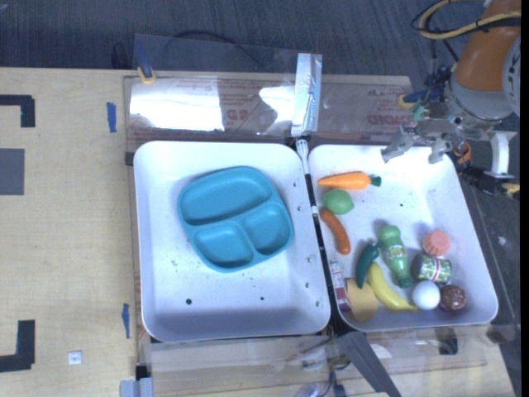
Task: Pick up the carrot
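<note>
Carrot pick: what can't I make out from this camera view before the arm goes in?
- Gripper: blurred at the right bin's far rim; finger state unreadable.
- Arm: cut off by the frame's right edge.
- Carrot: in plain sight; contact with the green item beside it unclear.
- Small can's label: too small to read.

I can read no text anywhere. Faint reddish print runs across the clear plastic sheet behind the bins, but I cannot resolve its letters. The small can carries a label too small to read.
</note>
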{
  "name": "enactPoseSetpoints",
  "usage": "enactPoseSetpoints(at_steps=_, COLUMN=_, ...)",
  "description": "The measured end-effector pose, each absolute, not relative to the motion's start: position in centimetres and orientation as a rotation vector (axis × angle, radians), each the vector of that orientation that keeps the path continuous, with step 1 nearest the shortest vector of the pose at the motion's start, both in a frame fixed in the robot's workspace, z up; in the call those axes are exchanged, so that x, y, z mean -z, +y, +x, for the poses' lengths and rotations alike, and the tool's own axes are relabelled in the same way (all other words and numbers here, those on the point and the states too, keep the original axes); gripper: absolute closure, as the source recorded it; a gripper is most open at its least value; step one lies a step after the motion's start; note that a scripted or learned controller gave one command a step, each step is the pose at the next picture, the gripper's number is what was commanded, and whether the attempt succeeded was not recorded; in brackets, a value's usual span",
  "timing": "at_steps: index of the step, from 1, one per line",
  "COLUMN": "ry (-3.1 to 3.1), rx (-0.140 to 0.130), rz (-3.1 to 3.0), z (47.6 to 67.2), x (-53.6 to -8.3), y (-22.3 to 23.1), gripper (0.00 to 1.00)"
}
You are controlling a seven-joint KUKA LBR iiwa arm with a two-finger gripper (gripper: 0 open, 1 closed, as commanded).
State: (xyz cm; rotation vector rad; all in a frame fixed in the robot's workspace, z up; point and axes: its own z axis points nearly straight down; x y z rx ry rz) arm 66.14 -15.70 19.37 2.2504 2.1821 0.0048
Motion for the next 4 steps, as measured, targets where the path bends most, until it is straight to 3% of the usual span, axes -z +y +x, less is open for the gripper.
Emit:
enactPoseSetpoints(at_steps=1, ry=2.294, rx=0.006, rz=2.157, z=66.6, x=-12.7, y=-10.3, gripper=0.0)
enactPoseSetpoints(at_steps=2, ry=2.225, rx=0.004, rz=2.221, z=59.9, x=-12.4, y=-11.2, gripper=0.0)
enactPoseSetpoints(at_steps=3, ry=2.241, rx=-0.003, rz=2.2, z=61.8, x=-18.4, y=-7.8, gripper=0.0)
enactPoseSetpoints(at_steps=4, ry=2.392, rx=0.001, rz=2.04, z=66.3, x=-9.3, y=-10.1, gripper=0.0)
